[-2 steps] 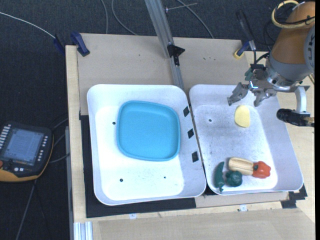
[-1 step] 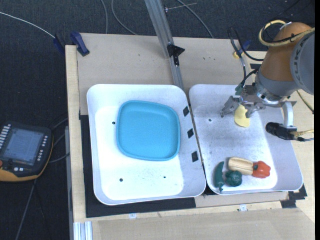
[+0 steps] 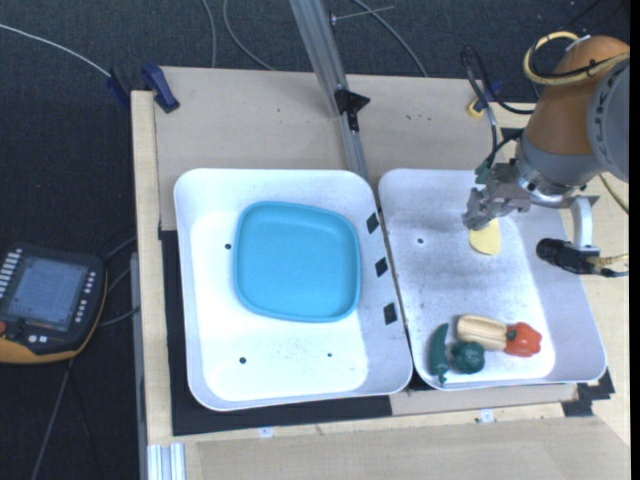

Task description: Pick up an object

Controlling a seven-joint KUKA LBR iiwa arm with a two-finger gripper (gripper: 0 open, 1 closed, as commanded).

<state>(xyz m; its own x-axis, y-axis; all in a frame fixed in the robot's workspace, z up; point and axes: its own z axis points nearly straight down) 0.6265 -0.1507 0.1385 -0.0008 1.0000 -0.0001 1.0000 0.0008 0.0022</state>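
Note:
In the right bin [image 3: 440, 278], my gripper [image 3: 484, 217] hangs over a pale yellow object [image 3: 486, 239] near the bin's upper middle, its tip right at the object's top edge. Part of that object is hidden under the gripper. Along the bin's near edge lie a tan, bread-like piece [image 3: 480, 330], a red pepper-like piece [image 3: 523, 339] touching its right end, and a dark green piece [image 3: 452, 352] at its left.
The left bin [image 3: 205, 268] holds a blue square plate [image 3: 297, 260]. A slanted metal pole [image 3: 325, 48] rises behind the bins. A tablet-like pendant [image 3: 45, 298] lies on the floor at far left, with cables beyond the bench.

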